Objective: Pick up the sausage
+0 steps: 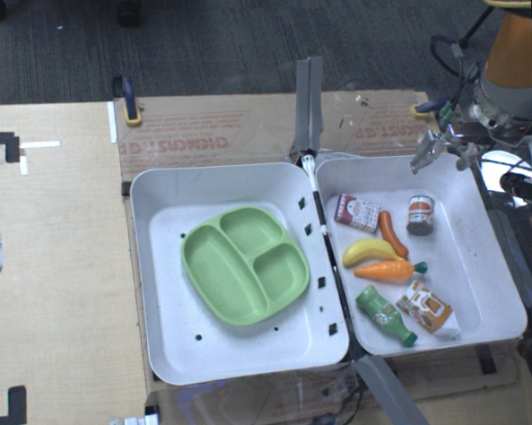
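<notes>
Item: slim orange-red plastic toy sausage [392,233], lying below-left of my gripper [437,149], whose state I cannot tell; likely light, rigid, slick, best pinched across its midsection.

The arm [512,48] is cut off by the top and right edges, so just its orange band and wrist show. The gripper [446,147] is small and cluttered with cables; whether its fingers are apart or closed cannot be told. The sausage [392,234] is partly hidden, its lower end tucked behind the banana [369,250] and carrot [388,271]. Labels on the red carton [357,212], the can [420,215] and the orange packet [426,309] are too small to read.
</notes>
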`<state>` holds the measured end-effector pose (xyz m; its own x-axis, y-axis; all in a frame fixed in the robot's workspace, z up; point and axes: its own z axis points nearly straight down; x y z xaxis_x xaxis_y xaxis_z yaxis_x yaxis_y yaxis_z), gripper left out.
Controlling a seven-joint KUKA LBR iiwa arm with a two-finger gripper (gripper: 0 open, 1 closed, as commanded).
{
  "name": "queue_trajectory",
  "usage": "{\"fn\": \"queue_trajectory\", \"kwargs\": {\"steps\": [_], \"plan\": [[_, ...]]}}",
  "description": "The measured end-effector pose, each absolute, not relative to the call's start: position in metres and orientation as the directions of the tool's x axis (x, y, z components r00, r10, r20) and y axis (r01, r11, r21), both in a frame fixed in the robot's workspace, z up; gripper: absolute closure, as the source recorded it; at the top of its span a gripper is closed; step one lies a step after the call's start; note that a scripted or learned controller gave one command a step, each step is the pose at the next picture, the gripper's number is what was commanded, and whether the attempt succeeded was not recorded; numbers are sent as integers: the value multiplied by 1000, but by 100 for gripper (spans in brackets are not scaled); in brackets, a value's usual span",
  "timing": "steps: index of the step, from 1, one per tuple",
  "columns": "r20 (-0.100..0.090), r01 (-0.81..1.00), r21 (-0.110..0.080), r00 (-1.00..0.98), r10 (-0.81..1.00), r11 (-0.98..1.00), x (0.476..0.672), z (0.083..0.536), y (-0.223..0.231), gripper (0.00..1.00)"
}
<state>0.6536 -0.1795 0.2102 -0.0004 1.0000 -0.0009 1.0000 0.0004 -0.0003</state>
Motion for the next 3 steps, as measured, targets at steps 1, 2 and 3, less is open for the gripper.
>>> {"fn": "queue_trajectory", "kwargs": {"steps": [1,2,3], "plan": [[-1,987,1,-162,987,162,636,128,-147,0],[0,971,0,-240,971,240,596,92,-111,0],[-2,971,2,-238,971,238,596,103,-112,100]]}}
